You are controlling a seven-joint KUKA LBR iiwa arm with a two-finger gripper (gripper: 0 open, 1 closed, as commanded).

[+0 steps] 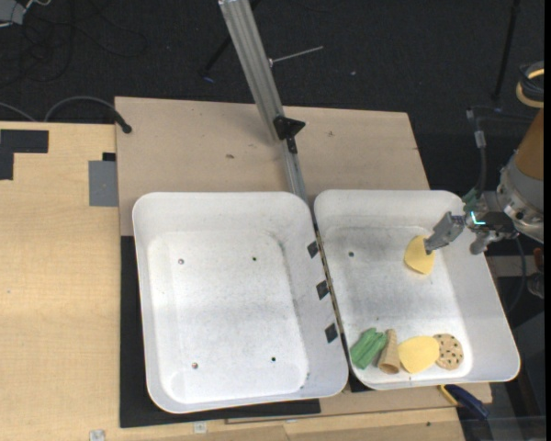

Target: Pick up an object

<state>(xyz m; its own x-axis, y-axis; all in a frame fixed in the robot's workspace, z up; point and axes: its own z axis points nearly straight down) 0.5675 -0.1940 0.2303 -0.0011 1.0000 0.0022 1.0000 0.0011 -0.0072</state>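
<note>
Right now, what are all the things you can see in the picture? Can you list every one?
White bins: 2, white, side by side on the bench; left bin, right bin.
Yellow piece: 1, yellow, upper right of the right bin, at the gripper's fingertip.
Green toy: 1, green, near edge of the right bin.
Tan cone: 1, tan, beside the green toy.
Yellow round piece: 1, yellow, next to the cone.
Cookie: 1, brown with dark spots, rightmost in that row.
Metal rail: 1, silver, slanting down behind the bins.
Gripper: 1, grey, over the right bin's right edge.
</note>
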